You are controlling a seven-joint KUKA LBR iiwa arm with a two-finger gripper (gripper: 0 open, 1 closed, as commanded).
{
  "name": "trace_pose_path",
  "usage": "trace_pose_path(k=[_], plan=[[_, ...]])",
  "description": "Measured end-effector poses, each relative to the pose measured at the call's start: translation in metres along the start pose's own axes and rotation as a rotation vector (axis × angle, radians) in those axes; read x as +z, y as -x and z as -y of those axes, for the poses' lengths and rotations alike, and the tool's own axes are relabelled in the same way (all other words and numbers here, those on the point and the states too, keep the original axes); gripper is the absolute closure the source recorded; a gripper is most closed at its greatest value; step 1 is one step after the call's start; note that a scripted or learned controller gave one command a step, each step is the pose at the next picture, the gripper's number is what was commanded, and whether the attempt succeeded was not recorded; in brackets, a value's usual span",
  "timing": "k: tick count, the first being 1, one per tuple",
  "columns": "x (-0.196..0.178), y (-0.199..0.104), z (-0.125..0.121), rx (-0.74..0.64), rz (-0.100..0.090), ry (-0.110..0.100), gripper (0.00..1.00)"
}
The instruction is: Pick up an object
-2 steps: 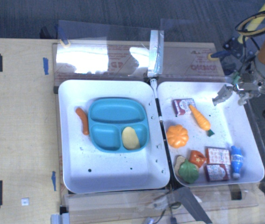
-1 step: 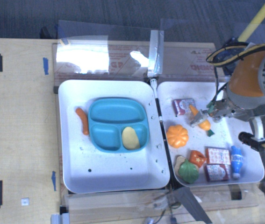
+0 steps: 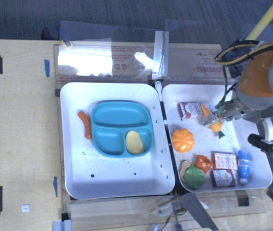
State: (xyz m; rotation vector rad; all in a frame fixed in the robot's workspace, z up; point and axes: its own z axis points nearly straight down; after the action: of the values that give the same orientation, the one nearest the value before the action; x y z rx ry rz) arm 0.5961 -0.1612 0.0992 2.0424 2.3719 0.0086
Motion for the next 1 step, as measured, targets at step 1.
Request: trace_pose_path(k=[1], plan=[[-0.0512,-0.0673,0.0138,0.022,-0.007,-0.007,1.0]])
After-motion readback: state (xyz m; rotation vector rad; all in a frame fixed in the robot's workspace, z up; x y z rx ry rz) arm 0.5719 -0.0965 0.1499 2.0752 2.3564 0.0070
